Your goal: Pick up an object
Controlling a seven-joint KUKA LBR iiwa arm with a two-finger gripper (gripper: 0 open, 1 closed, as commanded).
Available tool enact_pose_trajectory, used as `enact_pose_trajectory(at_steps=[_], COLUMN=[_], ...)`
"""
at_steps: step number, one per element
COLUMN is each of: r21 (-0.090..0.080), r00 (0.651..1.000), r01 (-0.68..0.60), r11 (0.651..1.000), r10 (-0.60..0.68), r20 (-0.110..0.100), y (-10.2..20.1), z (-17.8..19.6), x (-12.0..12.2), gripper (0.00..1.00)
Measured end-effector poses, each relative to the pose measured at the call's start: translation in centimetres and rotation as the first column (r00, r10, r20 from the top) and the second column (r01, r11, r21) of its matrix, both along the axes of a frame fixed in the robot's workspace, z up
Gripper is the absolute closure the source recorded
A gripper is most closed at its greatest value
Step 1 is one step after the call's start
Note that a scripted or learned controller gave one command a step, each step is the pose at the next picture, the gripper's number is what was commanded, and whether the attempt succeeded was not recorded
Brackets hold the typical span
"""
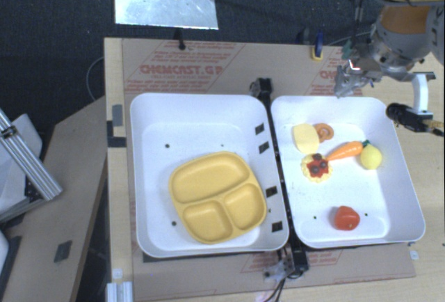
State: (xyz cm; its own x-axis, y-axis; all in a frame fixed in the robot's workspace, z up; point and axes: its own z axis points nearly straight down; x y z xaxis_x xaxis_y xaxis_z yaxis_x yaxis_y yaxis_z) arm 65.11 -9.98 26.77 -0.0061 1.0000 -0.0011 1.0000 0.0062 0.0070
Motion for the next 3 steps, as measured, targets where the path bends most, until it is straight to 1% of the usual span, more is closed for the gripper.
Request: enact_pose_trajectory(at_steps=[1, 2, 3], r21=[0.002, 0.003, 0.003], r00=[1.0, 1.0, 1.0], r01=[-0.003, -0.004, -0.004], r11=[1.0, 1.0, 1.0], r10=[0.003, 0.004, 0.004], r20=[-0.005, -0.007, -0.006], y=[5.1, 11.2, 17.0], z=[-1.6, -2.1, -1.8], x=[-0.3, -1.6, -2.4], gripper=[1.0, 1.0, 1.0])
